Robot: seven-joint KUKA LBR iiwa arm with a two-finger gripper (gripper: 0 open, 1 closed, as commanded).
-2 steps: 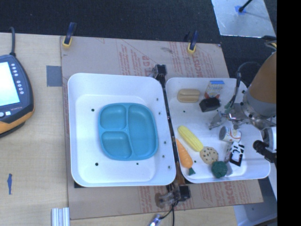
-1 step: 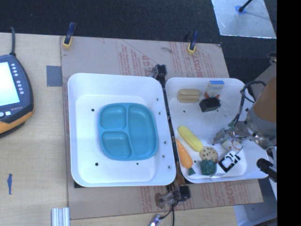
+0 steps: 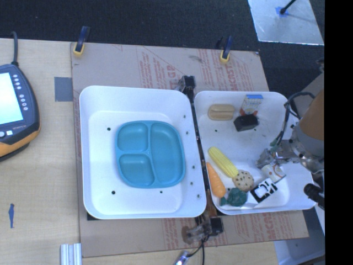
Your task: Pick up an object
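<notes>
The left white bin [image 3: 94, 148] is holding a blue divided plate [image 3: 150, 153], while the right white bin [image 3: 220, 101] is holding the toy food: a corn cob [image 3: 223, 161], carrot [image 3: 216, 180], bread roll [image 3: 221, 112], cookie [image 3: 242, 179] and broccoli [image 3: 238, 197]. The gripper [image 3: 271, 164] is hovering low at that bin's right side; whether it is parted or closed I cannot tell, nothing is showing in its grasp, so the pick is looking not yet done.

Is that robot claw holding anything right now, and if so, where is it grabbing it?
Nothing can be seen held. The gripper sits low in the right bin, apart from the corn and cookie.
</notes>
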